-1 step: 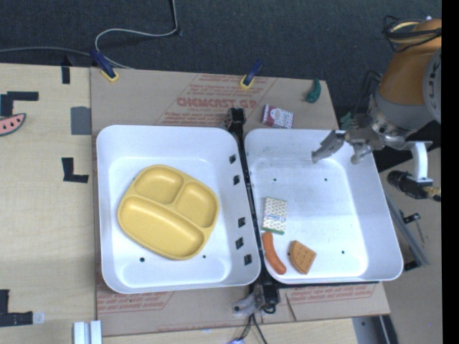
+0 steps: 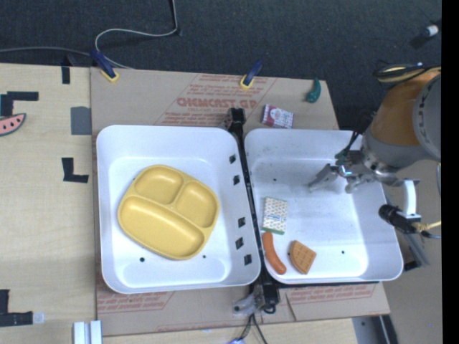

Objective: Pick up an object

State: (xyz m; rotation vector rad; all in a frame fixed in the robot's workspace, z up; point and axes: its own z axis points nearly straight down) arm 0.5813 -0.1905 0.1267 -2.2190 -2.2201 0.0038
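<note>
Sausage (image 2: 273, 253) and waffle (image 2: 302, 256) lie below the gripper (image 2: 333, 178).

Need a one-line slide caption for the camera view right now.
Gripper over the right bin, apart from the hot dog, cracker and waffle piece; yellow tray in the left bin.

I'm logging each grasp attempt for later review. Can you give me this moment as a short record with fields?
left bin: holds a yellow divided plate
right bin: patterned square piece, orange hot dog toy, tan waffle-like piece, all near its lower left
gripper: over the right bin's upper middle, apart from the three items
held object: none seen between the fingers
outside bins: small red-and-white packet on the cardboard above the right bin
</note>
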